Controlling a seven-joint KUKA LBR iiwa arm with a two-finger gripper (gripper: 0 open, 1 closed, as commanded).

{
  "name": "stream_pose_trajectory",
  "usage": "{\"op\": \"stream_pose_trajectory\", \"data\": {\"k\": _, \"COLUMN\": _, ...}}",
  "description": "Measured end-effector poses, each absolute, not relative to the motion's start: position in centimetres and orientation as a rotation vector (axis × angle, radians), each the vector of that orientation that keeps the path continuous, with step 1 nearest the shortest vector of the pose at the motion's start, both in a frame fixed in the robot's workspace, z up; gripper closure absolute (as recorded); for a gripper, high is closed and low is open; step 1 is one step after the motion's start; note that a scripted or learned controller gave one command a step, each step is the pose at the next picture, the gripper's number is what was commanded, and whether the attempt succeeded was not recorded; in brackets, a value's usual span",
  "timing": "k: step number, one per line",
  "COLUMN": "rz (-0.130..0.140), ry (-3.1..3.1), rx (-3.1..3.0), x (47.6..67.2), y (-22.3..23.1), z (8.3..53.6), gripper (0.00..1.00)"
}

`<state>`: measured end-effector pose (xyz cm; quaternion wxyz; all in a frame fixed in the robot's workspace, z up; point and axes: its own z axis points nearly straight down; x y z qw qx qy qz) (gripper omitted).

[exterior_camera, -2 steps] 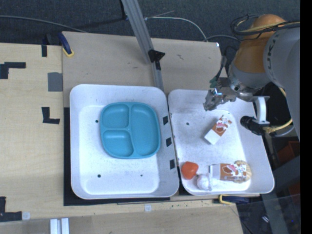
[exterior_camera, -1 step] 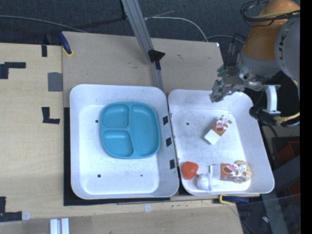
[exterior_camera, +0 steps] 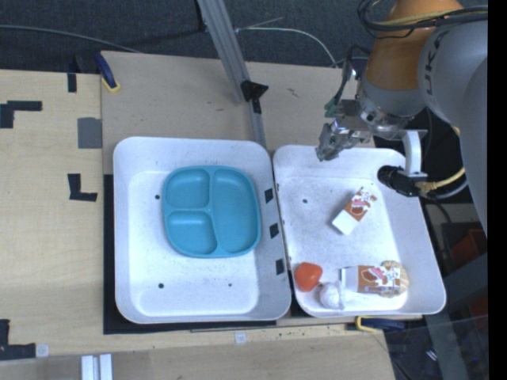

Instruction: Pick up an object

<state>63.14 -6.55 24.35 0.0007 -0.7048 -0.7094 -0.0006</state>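
The tool (exterior_camera: 331, 146) hangs over the upper left corner of the right bin (exterior_camera: 412, 236); I cannot tell its opening. The small carton (exterior_camera: 356, 210) lies in the bin's middle, well apart. The orange ball (exterior_camera: 309, 275) and the packet (exterior_camera: 379, 279) crowd the lower wall, so a grasp there may slip.

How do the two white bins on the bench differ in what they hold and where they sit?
The left bin holds one thing, a blue divided plate; the right bin holds several small things, among them an orange ball and a small carton. The gripper hangs over the right bin's far edge, away from the left bin. Both are shallow, white and set side by side.
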Motion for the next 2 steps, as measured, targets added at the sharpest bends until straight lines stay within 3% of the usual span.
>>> {"op": "stream_pose_trajectory", "data": {"k": 2, "rz": 0.002, "ry": -2.227, "rx": -2.212, "x": 63.1, "y": 5.2, "z": 21.9, "gripper": 1.0}}
